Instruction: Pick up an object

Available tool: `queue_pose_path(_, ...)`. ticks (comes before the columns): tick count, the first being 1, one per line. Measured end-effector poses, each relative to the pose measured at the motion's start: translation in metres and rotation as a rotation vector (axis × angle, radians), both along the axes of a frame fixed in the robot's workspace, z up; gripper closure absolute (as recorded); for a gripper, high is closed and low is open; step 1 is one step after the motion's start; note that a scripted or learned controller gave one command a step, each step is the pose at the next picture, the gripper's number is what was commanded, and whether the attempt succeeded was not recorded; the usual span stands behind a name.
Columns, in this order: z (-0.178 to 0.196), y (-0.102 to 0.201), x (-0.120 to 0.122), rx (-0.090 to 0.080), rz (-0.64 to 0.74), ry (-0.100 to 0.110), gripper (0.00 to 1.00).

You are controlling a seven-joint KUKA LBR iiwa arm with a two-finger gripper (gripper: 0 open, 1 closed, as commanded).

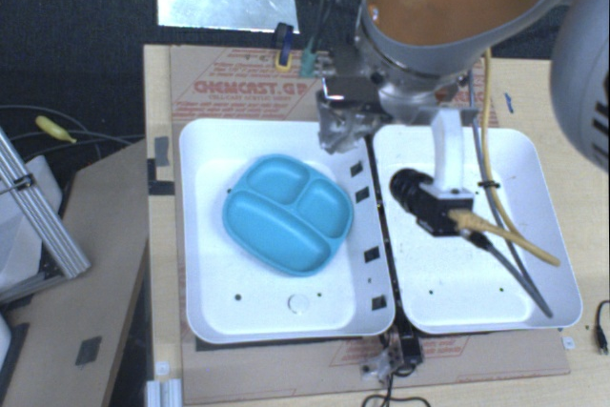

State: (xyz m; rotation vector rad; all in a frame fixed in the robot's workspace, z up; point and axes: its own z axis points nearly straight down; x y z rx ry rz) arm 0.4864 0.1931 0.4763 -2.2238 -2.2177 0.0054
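Observation:
A light blue divided plate (pixel 286 213) lies flat in the middle of the left bin (pixel 205 300). It has one long compartment and two smaller ones. My gripper (pixel 335 136) hangs over the far end of the wall between the two bins, just beyond the plate's far right rim. The grey wrist and the orange band above it hide much of the gripper from this angle. Nothing shows held beneath it.
The right bin (pixel 534 300) sits beside the left one, with small black tabs along the shared wall (pixel 374 253). A faint pale disc (pixel 300 303) lies near the left bin's front. Both bins rest on a cardboard sheet (pixel 238 91).

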Motion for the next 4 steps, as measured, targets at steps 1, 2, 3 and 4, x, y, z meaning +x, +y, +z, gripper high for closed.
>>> queue_pose_path(1, 0.014, 0.003, 0.001, 0.004, 0.009, -0.007, 1.00)
queue_pose_path(2, -0.053, 0.043, 0.000, 0.001, 0.009, 0.000, 1.00)
queue_pose_path(3, 0.064, 0.035, 0.036, 0.008, 0.003, -0.018, 1.00)
queue_pose_path(4, 0.059, 0.010, -0.002, 0.003, 0.003, -0.003, 1.00)
